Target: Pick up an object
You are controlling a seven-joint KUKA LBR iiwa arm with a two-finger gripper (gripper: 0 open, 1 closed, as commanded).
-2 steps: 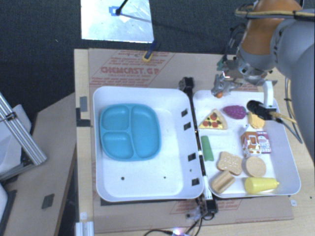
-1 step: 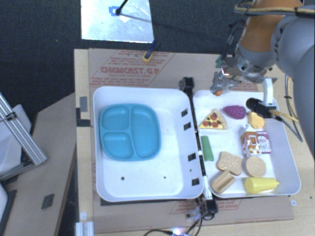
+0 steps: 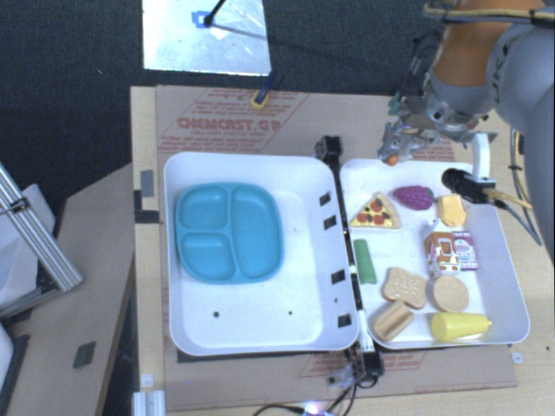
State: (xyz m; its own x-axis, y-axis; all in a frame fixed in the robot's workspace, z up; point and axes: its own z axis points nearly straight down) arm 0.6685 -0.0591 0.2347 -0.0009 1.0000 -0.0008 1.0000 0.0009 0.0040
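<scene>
Gripper (image 3: 401, 142) sits over the right bin's (image 3: 512, 267) far rim, jaw state I can't tell, nothing visibly held; nearest pick is the pizza slice (image 3: 375, 212), just toward the camera and slightly left of it, tip pointing away from the camera.

Red print reading "CHEMCAST GP" stands on the brown board (image 3: 234, 120).
</scene>
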